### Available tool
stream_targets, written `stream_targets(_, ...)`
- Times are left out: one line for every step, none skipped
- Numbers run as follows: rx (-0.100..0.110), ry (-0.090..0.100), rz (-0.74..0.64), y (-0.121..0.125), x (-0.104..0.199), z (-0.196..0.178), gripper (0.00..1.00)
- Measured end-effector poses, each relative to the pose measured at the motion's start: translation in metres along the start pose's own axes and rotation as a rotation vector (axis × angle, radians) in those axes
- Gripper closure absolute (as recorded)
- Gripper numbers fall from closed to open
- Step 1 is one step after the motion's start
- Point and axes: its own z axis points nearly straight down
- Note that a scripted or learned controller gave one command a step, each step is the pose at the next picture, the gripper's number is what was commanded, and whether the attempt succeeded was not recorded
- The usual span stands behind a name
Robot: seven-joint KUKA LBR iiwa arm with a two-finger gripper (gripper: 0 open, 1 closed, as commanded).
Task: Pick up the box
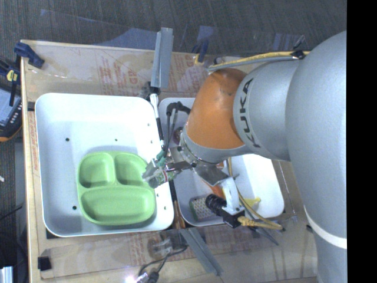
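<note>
My gripper (155, 171) hangs low over the rim between the two bins, at the right edge of a green divided plate (115, 187) that lies in the left bin (53, 158). Whether anything is in the gripper is too blurred to tell. In the right bin (271, 187), a small grey speckled block (199, 209) lies near the front, just below the arm; it may be the box. A bit of orange (218, 188) peeks out beneath the wrist. My arm hides most of the right bin.
The green plate fills the front half of the left bin; its back half is bare white floor. The bulky grey and orange arm (224, 117) covers the right bin's middle. A grey bar (160, 58) stands behind the bins.
</note>
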Motion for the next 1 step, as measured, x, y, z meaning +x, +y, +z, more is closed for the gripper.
stream_targets(-0.001, -0.001, 0.344, 0.0773, 0.0133, 0.0043, 1.00)
